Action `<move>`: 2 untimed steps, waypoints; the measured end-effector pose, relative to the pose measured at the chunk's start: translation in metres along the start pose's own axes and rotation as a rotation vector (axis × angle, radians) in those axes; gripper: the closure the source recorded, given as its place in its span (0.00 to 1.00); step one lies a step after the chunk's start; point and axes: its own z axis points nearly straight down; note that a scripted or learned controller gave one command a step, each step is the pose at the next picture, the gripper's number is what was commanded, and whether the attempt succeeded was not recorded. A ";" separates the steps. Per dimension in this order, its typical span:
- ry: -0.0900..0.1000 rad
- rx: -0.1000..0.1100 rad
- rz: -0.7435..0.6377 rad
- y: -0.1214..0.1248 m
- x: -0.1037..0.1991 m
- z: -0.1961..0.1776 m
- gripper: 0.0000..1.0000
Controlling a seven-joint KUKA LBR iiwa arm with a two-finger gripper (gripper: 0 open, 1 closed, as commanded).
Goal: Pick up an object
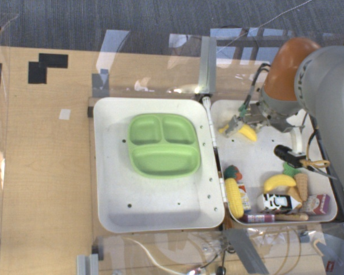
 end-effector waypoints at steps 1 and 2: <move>0.001 -0.006 -0.004 0.003 0.002 -0.013 1.00; -0.001 0.006 0.161 0.017 0.013 -0.098 1.00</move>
